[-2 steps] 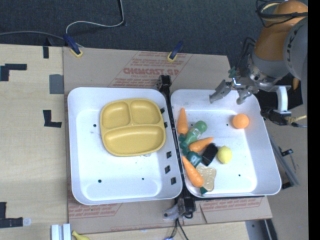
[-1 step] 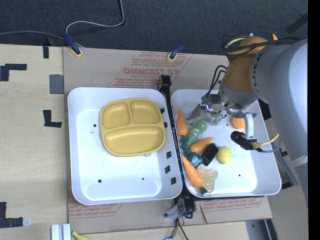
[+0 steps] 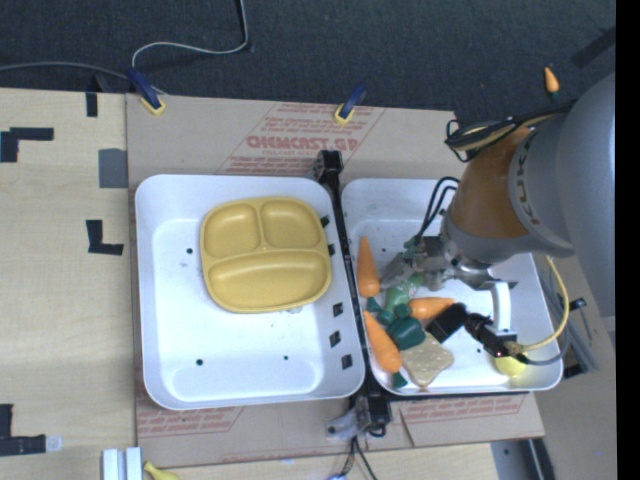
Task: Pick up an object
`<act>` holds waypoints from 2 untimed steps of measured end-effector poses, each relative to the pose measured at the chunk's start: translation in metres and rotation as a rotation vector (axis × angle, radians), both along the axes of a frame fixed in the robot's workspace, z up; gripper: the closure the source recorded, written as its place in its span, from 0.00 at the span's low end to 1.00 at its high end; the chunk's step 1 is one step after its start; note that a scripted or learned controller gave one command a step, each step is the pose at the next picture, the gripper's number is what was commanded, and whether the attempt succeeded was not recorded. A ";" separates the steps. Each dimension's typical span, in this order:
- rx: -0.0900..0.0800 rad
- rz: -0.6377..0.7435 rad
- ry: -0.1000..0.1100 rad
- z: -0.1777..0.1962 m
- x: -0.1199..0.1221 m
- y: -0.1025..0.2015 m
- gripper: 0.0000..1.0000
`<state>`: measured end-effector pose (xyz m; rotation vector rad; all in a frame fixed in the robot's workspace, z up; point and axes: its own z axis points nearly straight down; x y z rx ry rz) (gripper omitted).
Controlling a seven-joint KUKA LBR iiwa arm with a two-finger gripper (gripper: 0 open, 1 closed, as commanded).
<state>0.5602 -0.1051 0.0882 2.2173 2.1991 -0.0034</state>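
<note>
My gripper (image 3: 412, 268) is down in the right bin (image 3: 385, 200), over a heap of toy food at the bin's left side. An orange carrot (image 3: 367, 266) lies just left of it, along the bin's wall. A second carrot (image 3: 432, 308) lies just below the gripper, beside a pale green piece (image 3: 400, 295) and a dark green piece (image 3: 404, 329). A third carrot (image 3: 382, 344) and a tan slice of bread (image 3: 427, 364) sit near the front edge. The gripper's body hides what is under it.
The left bin (image 3: 165, 298) holds a yellow divided plate (image 3: 266, 252) in its far half. A small yellow item (image 3: 511, 365) lies at the right bin's front right corner. The grey arm with its orange band (image 3: 490, 193) covers the right bin's right side, trailing cables.
</note>
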 end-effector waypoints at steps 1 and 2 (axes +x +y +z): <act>0.010 0.006 0.005 0.008 0.000 0.006 1.00; 0.014 0.009 0.011 0.160 -0.033 0.022 1.00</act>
